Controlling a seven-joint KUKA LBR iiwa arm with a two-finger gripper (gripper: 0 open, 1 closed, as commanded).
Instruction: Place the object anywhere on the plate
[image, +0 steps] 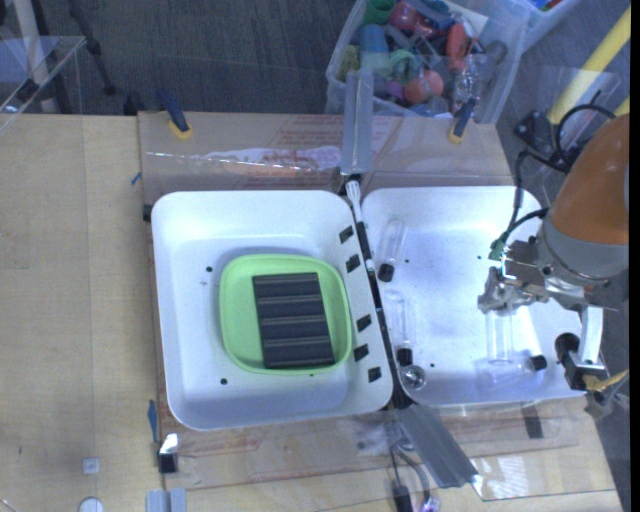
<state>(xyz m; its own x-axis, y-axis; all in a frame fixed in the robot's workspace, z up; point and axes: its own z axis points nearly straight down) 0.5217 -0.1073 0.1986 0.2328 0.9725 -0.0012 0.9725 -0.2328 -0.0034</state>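
A light green plate (232, 325) lies in the left white bin (185, 240). On its middle rests a dark ribbed rectangular block (292, 320), lying flat. My gripper (498, 300) hangs over the right part of the right bin (450, 215), far from the plate. A clear tube with a black cap (503, 352) stands or lies directly below and in front of the gripper; whether they touch is unclear.
Two more clear tubes with black caps (391, 245) (397, 325) lie along the right bin's left side, near the divider (362, 290). A box of colourful items (425, 50) stands behind the bins. Cables run by the arm at right.
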